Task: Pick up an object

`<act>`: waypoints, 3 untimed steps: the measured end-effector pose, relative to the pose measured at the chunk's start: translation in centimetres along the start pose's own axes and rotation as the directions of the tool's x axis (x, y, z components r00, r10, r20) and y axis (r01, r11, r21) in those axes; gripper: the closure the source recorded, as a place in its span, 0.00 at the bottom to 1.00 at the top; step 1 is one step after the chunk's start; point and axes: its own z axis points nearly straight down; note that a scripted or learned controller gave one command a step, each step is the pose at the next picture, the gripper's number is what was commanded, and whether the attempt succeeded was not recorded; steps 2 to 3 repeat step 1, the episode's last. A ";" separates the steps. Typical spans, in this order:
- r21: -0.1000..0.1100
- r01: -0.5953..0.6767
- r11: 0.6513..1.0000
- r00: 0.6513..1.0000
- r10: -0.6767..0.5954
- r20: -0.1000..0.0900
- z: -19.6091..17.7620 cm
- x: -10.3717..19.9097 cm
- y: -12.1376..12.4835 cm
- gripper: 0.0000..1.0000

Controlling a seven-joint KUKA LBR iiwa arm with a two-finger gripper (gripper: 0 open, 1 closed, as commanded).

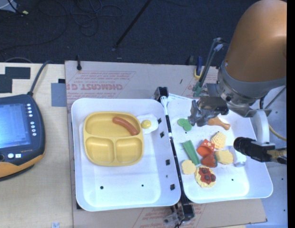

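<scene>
Looming closest to the lens, the arm's orange band (pixel 261 37) hides the far corner of the right white bin (pixel 252 184). Below it the gripper (pixel 199 118) hangs over the bin's back, a dark mass; whether it is parted or closed cannot be made out. A small green toy (pixel 184 124) lies at its left edge. A toy drumstick (pixel 220 123) at its right is partly hidden. Nearer, a green pod (pixel 190 152), red pepper pieces (pixel 206 151), a corn piece (pixel 218 139) and a pizza slice (pixel 205 177) huddle together. The left white bin (pixel 119 189) holds a yellow divided plate (pixel 97 148) with a sausage (pixel 126 124) in its far compartment and a fried egg (pixel 146 124) touching its rim. A teach pendant (pixel 14 132) is cut off at left.
</scene>
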 end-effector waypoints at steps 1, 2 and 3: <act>0.000 0.000 1.000 1.000 0.000 0.000 -2.8 2.3 -3.1 1.00; 0.000 0.000 1.000 1.000 0.000 0.000 -2.8 2.3 -3.1 1.00; 0.000 0.000 1.000 1.000 0.000 0.000 -2.8 2.3 -3.1 1.00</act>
